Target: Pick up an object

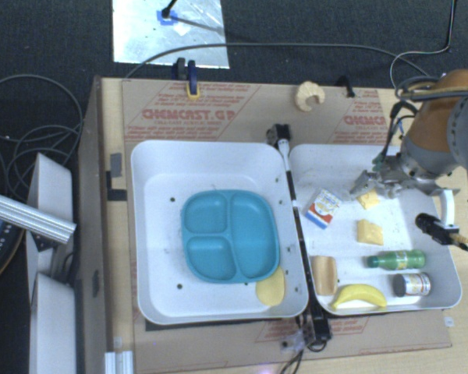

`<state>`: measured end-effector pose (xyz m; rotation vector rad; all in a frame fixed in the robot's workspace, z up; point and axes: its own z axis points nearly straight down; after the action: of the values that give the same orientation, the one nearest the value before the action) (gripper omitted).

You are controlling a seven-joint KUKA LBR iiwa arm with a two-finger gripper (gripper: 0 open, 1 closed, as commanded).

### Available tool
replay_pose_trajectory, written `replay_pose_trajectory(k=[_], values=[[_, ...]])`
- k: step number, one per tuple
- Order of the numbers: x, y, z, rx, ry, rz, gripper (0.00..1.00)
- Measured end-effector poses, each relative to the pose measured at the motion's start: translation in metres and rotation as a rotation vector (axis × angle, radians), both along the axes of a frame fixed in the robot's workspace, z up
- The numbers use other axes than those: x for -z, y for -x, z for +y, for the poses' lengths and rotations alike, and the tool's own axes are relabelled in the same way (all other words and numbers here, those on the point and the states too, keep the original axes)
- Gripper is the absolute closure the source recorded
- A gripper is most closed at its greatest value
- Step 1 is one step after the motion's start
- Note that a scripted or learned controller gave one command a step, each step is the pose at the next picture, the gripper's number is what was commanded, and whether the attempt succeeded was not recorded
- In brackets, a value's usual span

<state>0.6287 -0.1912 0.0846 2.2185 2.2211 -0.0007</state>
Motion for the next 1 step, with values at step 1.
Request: replay_pose_trajectory(k=[1], values=[[-0.0128,-0.0026,0.0008,-0.005,0.001,-0.006,1.0]])
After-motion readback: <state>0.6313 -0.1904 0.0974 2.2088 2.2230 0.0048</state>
